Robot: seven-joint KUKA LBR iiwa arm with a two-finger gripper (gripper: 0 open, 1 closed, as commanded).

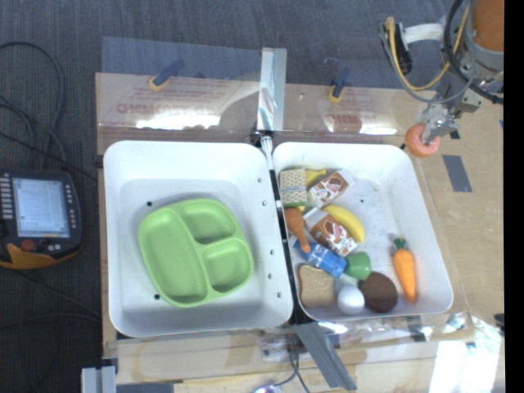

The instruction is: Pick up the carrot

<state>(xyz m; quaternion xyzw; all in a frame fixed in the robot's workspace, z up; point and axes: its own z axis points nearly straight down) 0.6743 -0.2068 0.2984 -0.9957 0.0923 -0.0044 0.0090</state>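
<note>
The carrot (404, 273), orange with a green top, lies along the right side of the right bin (426, 211), tip toward the front. My gripper (434, 128) hangs well behind it, over the bin's far right corner. A small round orange-pink thing (422, 141) sits right at the gripper's tip, just outside the bin rim; whether it is held is unclear. A second, thinner orange piece (296, 228) lies by the bin's left wall.
The right bin also holds a banana (342, 218), food packets (327, 188), a blue bottle (326, 260), a green ball (358, 264), a brown ball (379, 291), a white egg (350, 299) and bread (314, 286). A green divided plate (195, 250) lies in the left bin (131, 170).
</note>
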